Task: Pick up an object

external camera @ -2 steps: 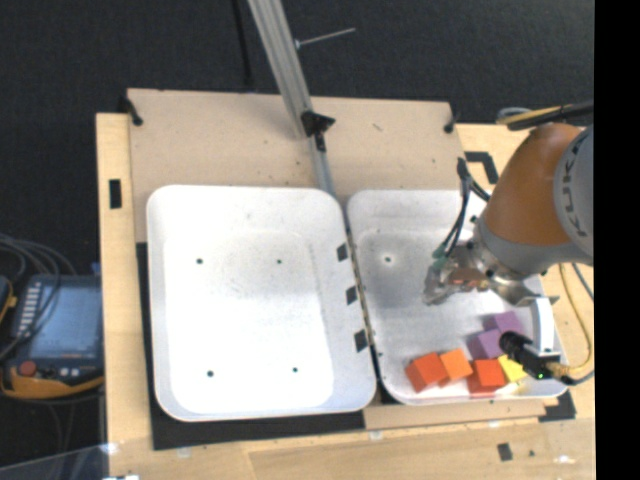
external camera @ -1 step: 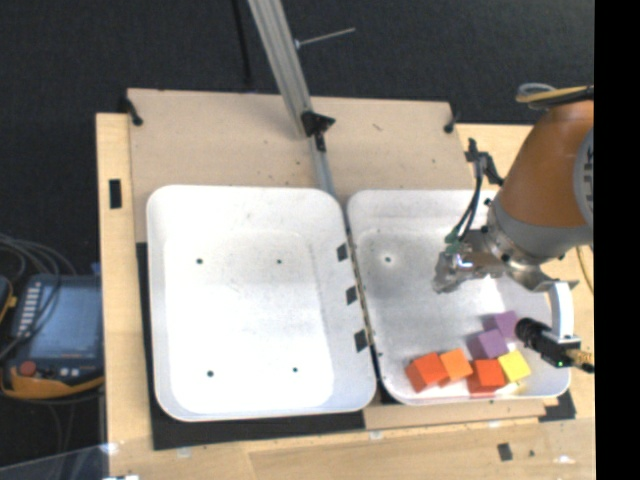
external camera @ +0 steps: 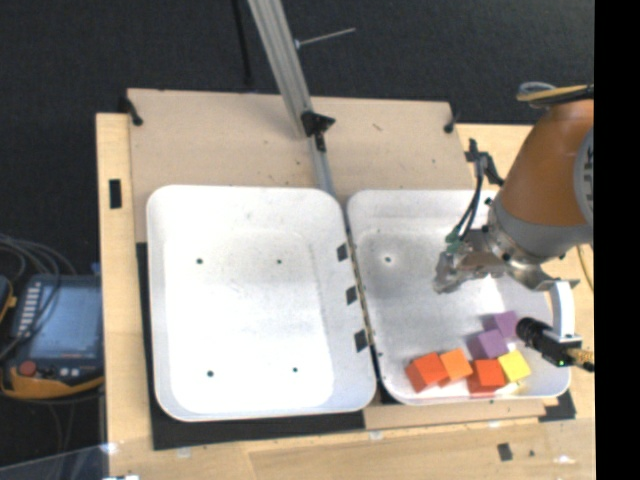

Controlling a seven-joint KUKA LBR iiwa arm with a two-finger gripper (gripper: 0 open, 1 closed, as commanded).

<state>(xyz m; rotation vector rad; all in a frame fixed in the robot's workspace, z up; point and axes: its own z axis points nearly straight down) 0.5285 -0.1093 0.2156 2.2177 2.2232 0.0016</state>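
Gripper (external camera: 452, 271): over right bin (external camera: 400, 238), nothing visibly held; opening cannot be told.
Blocks (external camera: 470, 363): below gripper, ungrasped.
Progress: pick remains.

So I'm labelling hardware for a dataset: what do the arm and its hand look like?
The arm is bulky and rounded, orange above and grey below towards the wrist. The hand is a small grey metal assembly. Thin dark and green cables run down beside it, and a white bracket with a black cylinder hangs nearby.

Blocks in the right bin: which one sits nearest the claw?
The purple block, top of the cluster, closest to the claw; the orange and yellow ones lie beyond it.
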